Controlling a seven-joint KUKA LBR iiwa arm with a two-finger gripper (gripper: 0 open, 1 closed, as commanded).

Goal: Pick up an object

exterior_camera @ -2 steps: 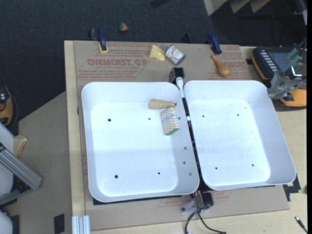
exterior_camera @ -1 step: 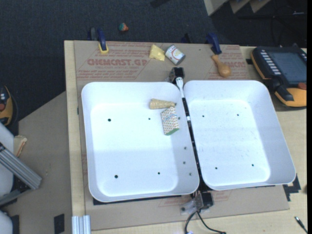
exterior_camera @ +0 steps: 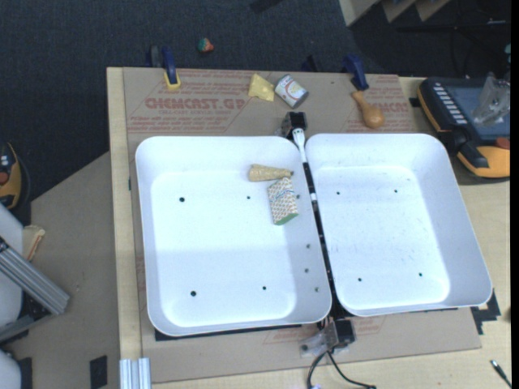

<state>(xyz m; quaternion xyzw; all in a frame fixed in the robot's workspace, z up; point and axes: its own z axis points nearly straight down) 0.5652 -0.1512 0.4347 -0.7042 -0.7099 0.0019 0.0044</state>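
In the left bin (exterior_camera: 170,241), near its far right corner, lie two objects. One is a tan cone-shaped piece (exterior_camera: 268,173) lying on its side. Just below it sits a small patterned green-and-white packet (exterior_camera: 282,200), close to the bin's right wall. The right bin (exterior_camera: 454,241) stands beside it.
On the brown board behind the bins lie a yellow wedge (exterior_camera: 261,88), a small white box (exterior_camera: 291,91) and a wooden-handled tool (exterior_camera: 367,109). Blue clamps (exterior_camera: 169,65) hold the board's far edge. A handheld pendant (exterior_camera: 454,108) rests at the far right.
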